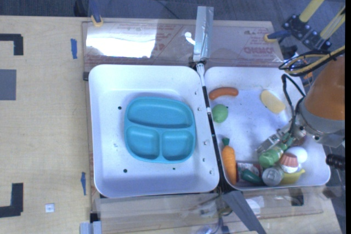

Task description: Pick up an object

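My gripper [277,143] is low in the right bin [247,123], at the top of a heap of objects in the near right corner. It is right above a green object [269,158] and beside a white egg-like ball [299,154]. A small red and white item [289,161], a silver can [272,176] and a yellow banana-like piece [294,175] are packed just below it. The view does not show whether anything is held. The orange band [329,97] of the arm hangs over the bin's right wall.
Elsewhere in the right bin lie an orange sausage [223,92], a green ball [220,113], a pale yellow piece [272,101], a carrot [228,164] and a dark green item [249,176]. The left bin [104,134] holds a blue divided tray [160,128].
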Motion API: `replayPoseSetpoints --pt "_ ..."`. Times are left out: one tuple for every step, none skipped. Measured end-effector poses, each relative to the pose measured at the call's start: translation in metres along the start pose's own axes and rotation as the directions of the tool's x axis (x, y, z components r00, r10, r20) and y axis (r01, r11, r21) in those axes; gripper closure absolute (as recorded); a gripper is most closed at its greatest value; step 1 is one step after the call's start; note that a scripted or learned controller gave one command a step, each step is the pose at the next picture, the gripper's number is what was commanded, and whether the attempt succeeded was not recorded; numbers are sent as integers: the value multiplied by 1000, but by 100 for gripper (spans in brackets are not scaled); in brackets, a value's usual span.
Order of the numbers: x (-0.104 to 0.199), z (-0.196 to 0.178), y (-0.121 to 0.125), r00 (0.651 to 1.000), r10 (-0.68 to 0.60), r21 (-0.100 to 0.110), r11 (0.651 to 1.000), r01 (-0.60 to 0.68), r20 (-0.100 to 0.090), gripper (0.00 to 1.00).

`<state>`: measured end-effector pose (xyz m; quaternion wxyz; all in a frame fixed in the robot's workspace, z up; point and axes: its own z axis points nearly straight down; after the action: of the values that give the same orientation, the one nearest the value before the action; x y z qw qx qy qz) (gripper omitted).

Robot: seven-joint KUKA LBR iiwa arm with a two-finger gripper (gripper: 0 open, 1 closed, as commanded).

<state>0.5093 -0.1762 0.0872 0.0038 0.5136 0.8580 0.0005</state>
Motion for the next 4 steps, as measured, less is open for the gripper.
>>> replayPoseSetpoints --pt "48 -1 -6 998 61 -1 998 -61 -3 0" --pt "22 -24 102 977 214 1 977 -214 -4 0" --pt "44 0 46 995 105 -1 995 -105 -2 0" --pt "69 -1 22 993 -117 -6 993 117 4 0"
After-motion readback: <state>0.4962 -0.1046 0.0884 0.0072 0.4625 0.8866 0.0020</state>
